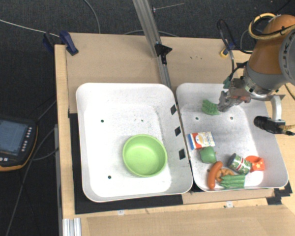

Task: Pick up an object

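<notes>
We see the iiwa arm (271, 43) as a fat rounded link, orange on top and grey toward the wrist, with a yellow-and-black cable looped over its upper end. Below the grey section the wrist narrows into a smaller silver-grey gripper (225, 103) block with dark fittings. A white bracket with a black cylindrical module (268, 124) sticks out beside it

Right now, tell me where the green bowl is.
The green bowl sits in the left bin, toward its near right corner, close to the divide from the right bin and across it from the small carton.
</notes>
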